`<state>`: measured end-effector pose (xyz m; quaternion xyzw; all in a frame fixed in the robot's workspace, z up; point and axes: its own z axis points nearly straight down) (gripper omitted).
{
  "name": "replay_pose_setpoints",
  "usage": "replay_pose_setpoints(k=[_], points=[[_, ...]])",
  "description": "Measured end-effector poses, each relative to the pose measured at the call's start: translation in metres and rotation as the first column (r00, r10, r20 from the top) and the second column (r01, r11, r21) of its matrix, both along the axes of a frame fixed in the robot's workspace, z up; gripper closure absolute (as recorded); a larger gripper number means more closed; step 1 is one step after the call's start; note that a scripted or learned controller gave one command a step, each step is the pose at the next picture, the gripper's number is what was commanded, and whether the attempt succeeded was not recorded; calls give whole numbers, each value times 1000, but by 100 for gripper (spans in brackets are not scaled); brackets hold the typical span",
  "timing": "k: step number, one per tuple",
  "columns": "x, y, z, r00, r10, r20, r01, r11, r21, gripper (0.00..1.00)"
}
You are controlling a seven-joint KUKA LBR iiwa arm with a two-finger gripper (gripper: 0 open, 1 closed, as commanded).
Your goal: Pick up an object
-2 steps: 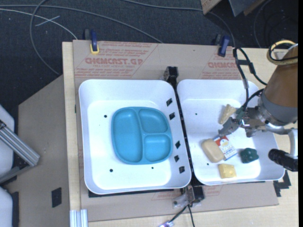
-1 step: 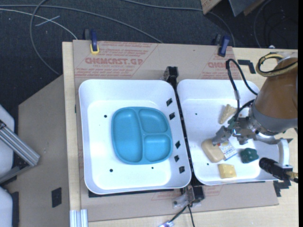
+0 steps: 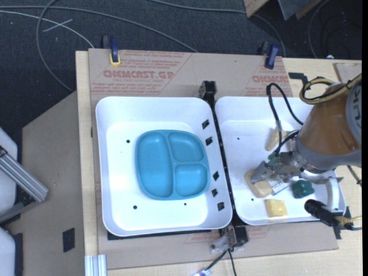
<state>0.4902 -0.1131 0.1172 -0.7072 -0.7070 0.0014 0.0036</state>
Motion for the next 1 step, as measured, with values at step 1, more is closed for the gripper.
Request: replay_pose_setpoints(k=[1], points=[[2,0,13,1000,-1,7,1,1000,-1,100]])
